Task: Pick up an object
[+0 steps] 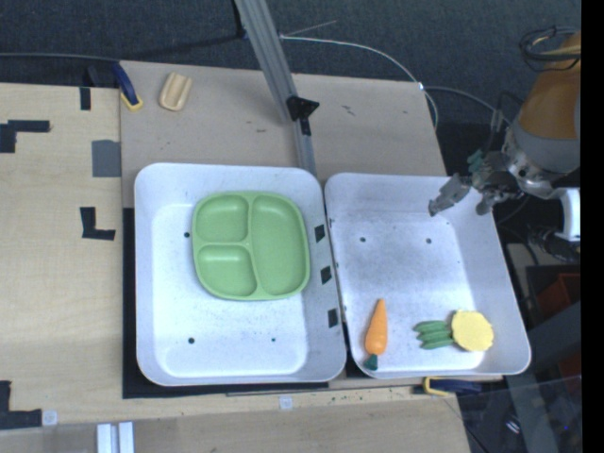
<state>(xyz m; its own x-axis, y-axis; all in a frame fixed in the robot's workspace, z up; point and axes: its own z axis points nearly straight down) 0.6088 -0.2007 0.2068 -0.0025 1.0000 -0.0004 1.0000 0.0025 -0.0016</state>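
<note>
In the right bin (406,253), a toy carrot (377,327) lies near the front edge, its orange body pointing up and its green end at the front. To its right lie a green pea pod (433,333) and a yellow round piece (472,330), touching each other. My gripper (464,196) hangs over the right bin's back right corner, far from these toys. Its two fingers are spread apart with nothing between them.
The left bin (170,347) holds a green divided plate (252,244). A grey metal pole (269,55) slants across the bench behind the bins. A small tan block (175,92) and a blue-yellow item (127,85) lie at the back left of the bench.
</note>
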